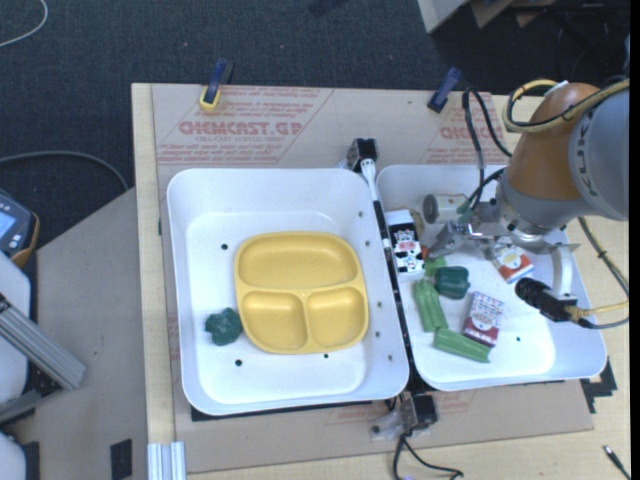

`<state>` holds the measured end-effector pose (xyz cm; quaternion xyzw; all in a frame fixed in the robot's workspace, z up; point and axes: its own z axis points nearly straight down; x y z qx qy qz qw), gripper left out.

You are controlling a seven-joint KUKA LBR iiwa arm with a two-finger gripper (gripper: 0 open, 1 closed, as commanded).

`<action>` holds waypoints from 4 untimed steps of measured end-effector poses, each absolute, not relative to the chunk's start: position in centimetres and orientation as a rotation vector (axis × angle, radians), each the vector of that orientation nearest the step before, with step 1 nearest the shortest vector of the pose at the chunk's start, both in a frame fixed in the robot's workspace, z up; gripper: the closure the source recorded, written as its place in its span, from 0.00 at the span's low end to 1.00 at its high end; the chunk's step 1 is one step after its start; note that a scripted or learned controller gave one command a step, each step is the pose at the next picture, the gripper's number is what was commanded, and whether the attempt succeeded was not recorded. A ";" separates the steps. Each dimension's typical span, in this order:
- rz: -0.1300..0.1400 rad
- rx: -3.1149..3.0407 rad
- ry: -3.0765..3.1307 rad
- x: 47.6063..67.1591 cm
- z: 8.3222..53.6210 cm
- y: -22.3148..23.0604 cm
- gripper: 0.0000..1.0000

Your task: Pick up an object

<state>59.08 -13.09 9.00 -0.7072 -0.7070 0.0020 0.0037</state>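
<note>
Gripper (452, 240) sat low in the right bin (575, 353), near its left wall; finger spacing could not be told. Just below it lay a dark green pepper-like object (450, 281), two green pods (431, 306) (461, 345) and a red-and-white packet (484, 317). Left bin (190, 208) held a yellow divided plate (300, 290) and a green lump (223, 325).

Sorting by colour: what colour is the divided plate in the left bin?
Yellow, seen clearly in the camera view: divided plate.

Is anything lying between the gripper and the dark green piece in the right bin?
Nothing visible does. The gripper sits just above the dark green piece, with bare bin floor between; the green sticks lie below it.
</note>
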 end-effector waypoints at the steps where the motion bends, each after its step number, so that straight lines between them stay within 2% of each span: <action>1: 0.000 -2.221 -2.220 59.2 8.7 -13.1 0.00; 2: -0.007 -2.224 -2.222 59.4 9.9 -13.1 1.00; 3: -0.005 -2.229 -2.225 58.8 15.7 -13.8 1.00; 4: -0.005 -2.225 -2.227 59.4 20.2 -13.7 1.00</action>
